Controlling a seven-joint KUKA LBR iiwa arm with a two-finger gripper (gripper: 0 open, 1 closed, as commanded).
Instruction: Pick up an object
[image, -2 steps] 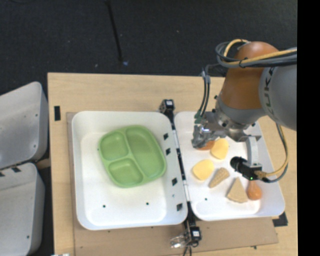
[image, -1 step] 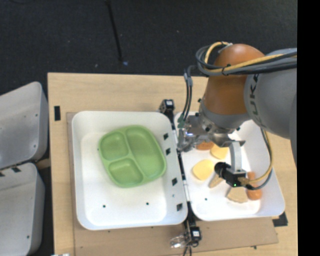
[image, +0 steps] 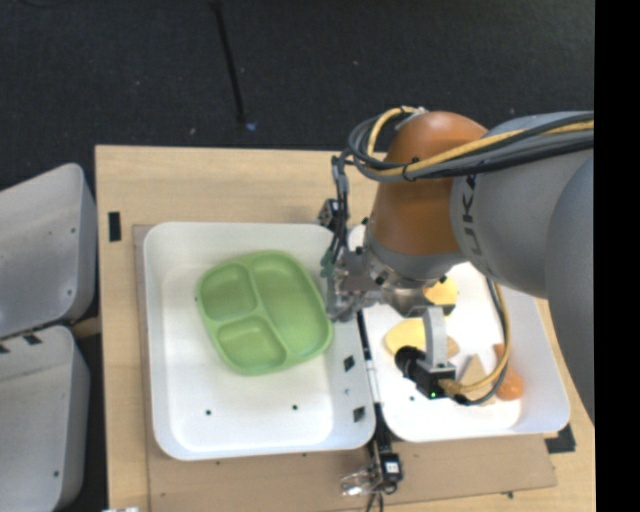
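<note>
Light wooden bench (image: 120, 190), dark carpeted floor (image: 150, 70) behind, grey seats (image: 40, 260) at left

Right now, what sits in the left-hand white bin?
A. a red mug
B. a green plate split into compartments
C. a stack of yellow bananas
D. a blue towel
B: a green divided plate with three compartments lies flat in the left bin, while the grey and orange arm hangs over the right bin.
</note>
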